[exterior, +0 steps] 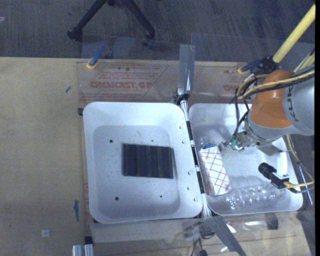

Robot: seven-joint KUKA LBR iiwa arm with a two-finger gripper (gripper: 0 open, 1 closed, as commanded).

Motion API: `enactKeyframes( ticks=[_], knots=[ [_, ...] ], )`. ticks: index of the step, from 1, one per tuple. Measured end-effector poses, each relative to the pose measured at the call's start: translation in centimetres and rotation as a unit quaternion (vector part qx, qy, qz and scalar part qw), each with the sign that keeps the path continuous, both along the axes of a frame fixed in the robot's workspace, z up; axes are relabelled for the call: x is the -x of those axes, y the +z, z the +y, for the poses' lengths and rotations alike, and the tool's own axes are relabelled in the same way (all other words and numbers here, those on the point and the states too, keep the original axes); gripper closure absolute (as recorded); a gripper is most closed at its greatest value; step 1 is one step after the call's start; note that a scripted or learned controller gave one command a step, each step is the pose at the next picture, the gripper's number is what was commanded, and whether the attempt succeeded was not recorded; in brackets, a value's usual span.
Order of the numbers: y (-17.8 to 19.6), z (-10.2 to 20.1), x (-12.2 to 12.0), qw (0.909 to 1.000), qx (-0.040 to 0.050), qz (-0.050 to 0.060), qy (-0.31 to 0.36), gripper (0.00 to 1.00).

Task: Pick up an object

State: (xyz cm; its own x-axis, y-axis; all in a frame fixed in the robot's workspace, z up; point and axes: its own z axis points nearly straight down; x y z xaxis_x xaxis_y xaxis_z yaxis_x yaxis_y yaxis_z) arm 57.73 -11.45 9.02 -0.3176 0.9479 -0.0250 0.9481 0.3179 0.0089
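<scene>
The red-checked box (pixel 215 171) lies along the right bin's (pixel 295 200) left wall, a clear bottle (pixel 250 196) by its near edge. The arm (pixel 272 107) hangs over the far right corner. Come down squarely over the box, clear of the wall

1. Left white bin (pixel 100 150) has a dark slatted grate (pixel 148 160) set in its floor.
2. Wooden bench (pixel 35 150) under both bins.
3. Clear divider panel (pixel 185 70) upright behind the bins.
4. Black tripod legs (pixel 112 15) on the floor beyond.
</scene>
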Motion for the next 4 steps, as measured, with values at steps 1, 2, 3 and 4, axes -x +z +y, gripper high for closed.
enactKeyframes(
  ticks=[1,2,3,4],
  knots=[
    [-0.1,-1.0,8.8,0.9968,-0.0036,0.003,0.080,0.00],
    [-0.2,0.6,-3.4,0.9995,-0.0079,0.003,0.029,0.00],
    [1.3,-6.6,-5.2,0.9996,-0.0089,0.006,0.024,0.00],
    [-0.3,-0.1,-9.0,0.9999,-0.0080,0.008,-0.003,0.00]
  ],
)
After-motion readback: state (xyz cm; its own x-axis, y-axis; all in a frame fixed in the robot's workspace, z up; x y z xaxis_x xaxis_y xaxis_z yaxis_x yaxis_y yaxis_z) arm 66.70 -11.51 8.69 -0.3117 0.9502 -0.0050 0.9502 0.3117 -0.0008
